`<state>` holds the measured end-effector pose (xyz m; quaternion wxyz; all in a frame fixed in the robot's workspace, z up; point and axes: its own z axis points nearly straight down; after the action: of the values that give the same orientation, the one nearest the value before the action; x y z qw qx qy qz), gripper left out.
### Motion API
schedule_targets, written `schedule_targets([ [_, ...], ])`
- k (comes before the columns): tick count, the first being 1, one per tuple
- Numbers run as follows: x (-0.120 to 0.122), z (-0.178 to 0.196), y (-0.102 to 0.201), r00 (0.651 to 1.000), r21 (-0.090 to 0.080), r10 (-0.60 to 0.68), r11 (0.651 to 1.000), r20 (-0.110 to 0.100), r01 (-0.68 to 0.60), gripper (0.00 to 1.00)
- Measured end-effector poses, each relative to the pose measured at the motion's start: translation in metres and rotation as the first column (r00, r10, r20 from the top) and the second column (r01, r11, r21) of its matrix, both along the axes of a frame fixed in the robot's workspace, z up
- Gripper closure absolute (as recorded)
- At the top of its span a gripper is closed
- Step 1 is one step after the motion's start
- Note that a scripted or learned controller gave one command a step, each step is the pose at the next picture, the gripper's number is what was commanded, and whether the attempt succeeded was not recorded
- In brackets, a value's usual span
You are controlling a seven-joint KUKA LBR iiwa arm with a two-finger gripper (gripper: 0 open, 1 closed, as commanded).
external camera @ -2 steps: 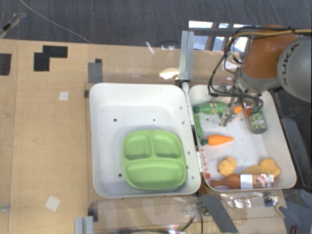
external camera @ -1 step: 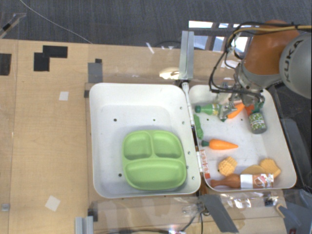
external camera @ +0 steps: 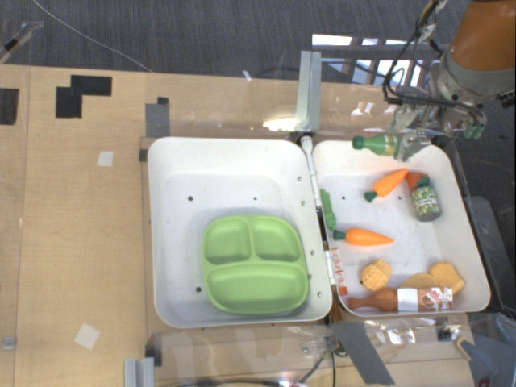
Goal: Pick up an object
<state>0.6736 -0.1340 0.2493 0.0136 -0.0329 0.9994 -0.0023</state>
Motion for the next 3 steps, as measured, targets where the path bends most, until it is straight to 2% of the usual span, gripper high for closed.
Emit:
schedule_targets([
  [1, -0.003, 0.083, -0.004, 0.977, 0.005, -0.214, 0.977, -0.009, 0.214, 1.00],
  [2, -0.010, 0.148, -0.024, 0.951, 0.006, -0.307, 0.952, -0.010, 0.308, 1.00],
  [3, -0.008, 0.160, -0.022, 0.953, 0.008, -0.302, 0.953, -0.002, 0.302, 1.00],
])
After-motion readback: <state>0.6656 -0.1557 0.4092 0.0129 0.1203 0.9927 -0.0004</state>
